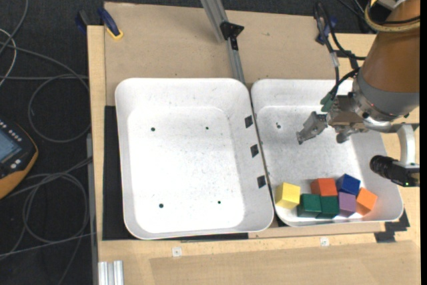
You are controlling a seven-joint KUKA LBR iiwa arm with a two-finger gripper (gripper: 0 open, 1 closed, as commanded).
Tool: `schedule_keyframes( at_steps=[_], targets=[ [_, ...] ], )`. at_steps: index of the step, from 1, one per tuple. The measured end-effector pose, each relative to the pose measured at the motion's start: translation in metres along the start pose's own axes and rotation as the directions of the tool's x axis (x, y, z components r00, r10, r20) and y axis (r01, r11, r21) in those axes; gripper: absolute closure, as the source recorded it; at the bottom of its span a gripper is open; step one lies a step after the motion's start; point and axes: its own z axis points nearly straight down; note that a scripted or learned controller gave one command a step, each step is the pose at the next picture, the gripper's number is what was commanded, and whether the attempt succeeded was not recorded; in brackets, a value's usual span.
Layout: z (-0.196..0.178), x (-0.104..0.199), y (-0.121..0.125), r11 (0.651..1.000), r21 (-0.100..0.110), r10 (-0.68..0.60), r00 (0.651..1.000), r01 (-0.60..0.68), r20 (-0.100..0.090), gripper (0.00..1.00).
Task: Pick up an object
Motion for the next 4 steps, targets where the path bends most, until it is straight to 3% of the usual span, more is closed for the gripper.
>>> schedule_keyframes(
  at_steps=[2,3,4],
  targets=[
    [0.097,-0.008,0.003,1.0,0.003,0.001,1.0,-0.001,0.0,0.0],
    [0.083,-0.008,0.005,1.0,-0.007,-0.001,1.0,0.001,0.0,1.0],
    [0.039,-0.006,0.01,1.0,-0.01,-0.002,1.0,0.002,0.002,1.0]
  ],
)
